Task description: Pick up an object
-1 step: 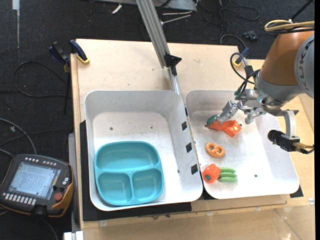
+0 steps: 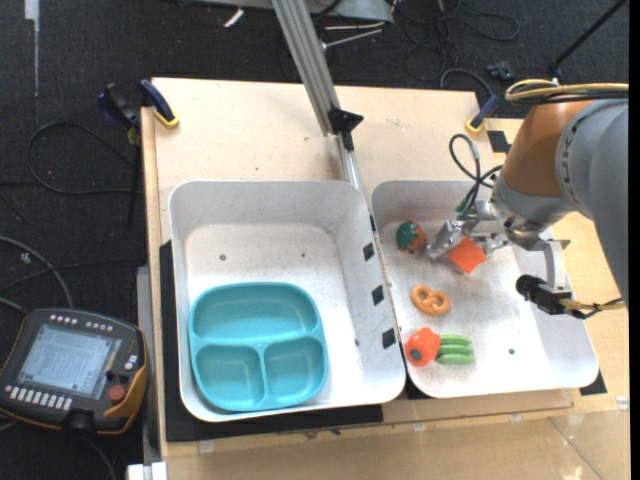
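Observation:
In the right bin [image 2: 560, 353], my gripper [image 2: 456, 245] hangs low over the back half, reaching in from the right. A small orange-red block [image 2: 468, 259] sits right at the gripper's tip, touching or nearly touching it; the view does not settle whether it is gripped. Just left of the gripper lies a small green and red round toy [image 2: 408, 234]. An orange pretzel-shaped piece [image 2: 430, 299] lies nearer the front. At the front left corner of that bin rests a toy carrot [image 2: 437, 348] with green leaves.
The left bin [image 2: 200, 208] holds a teal divided plate [image 2: 258, 345]. A slanted metal pole [image 2: 310, 53] comes down to the wall between the bins. A black cable loop and a clamp [image 2: 542, 294] hang off the arm at the right.

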